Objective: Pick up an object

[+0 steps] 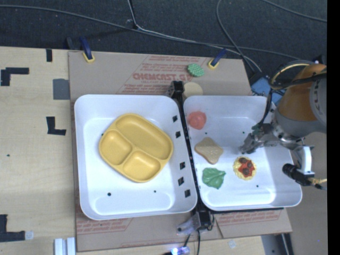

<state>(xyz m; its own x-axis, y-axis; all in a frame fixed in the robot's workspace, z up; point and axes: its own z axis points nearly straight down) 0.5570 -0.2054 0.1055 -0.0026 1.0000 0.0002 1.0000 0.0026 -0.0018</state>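
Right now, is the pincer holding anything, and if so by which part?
Nothing shows between its fingers. The pincer hangs in the right bin, just above the small pizza toy, apart from it.

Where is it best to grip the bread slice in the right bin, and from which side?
Probably from above, closing across the narrow width of the bread. It lies flat, apart from the tomato, leaf and pizza, so the fingers have room. The gripper hovers to its right.
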